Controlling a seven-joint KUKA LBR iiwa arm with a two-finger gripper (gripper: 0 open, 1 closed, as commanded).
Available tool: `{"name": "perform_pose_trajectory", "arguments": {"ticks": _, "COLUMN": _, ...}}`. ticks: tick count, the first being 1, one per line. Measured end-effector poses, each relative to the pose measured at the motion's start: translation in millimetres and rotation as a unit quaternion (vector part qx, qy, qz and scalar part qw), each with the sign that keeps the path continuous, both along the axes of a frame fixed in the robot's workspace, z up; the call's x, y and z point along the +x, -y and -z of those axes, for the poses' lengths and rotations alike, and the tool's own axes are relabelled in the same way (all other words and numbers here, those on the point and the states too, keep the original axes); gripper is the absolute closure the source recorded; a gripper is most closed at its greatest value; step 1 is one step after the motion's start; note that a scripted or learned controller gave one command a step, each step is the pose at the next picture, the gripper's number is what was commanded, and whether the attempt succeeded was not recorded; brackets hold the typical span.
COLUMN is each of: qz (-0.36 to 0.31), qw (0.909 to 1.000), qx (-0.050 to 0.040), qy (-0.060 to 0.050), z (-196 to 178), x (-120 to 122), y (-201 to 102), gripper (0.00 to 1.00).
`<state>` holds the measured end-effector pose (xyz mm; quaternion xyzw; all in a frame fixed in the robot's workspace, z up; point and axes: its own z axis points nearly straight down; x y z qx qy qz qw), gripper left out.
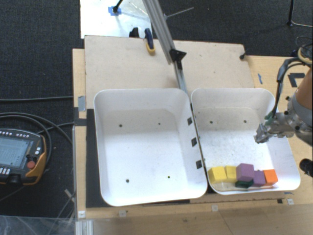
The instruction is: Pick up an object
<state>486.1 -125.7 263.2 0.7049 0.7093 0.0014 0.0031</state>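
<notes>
Right, near edge first: counter (pixel 146 62) front lip shows a few small metal brackets. Teach pendant (pixel 19 155) sits off the counter on the dark floor at left, cable looping away from it.

Right bin (pixel 234 102), near wall: all the blocks are lined up in a row against it. Left to right: two yellow blocks (pixel 223 174) touching each other, purple block (pixel 245 171), a dark green piece (pixel 243 183) low in front of the purple one, a smaller purple block (pixel 259 178), then orange block (pixel 270 176) at the right end. All resting on the bin floor, none lifted.

Left bin (pixel 142 99) touches the right bin along the shared wall; small black tabs run down that seam.

Gripper (pixel 261 134) hangs over the right bin's right side, just inside the rim, further back than the block row and clear of it, tip pointing left and down. Nothing between its fingers. Whether they're spread or closed: cannot tell, too blurred and small.

Arm comes in from the right edge, with cabling arcing above the wrist.

Far side: bare board behind the bins, a blue-and-yellow tool (pixel 149 39) lying near its back edge, and a slanted metal pole (pixel 161 26) running down to the bin seam.
</notes>
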Motion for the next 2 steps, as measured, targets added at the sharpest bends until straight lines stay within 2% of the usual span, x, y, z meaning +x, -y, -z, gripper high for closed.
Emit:
{"name": "perform_pose_trajectory", "arguments": {"ticks": 1, "qz": 0.0, "qw": 1.0, "qx": 0.0, "qy": 0.0, "z": 0, "x": 0, "y": 0, "gripper": 0.0}}
{"name": "perform_pose_trajectory", "arguments": {"ticks": 2, "qz": 0.003, "qw": 1.0, "qx": 0.0017, "qy": -0.006, "z": 100, "x": 20, "y": 2, "gripper": 0.0}}
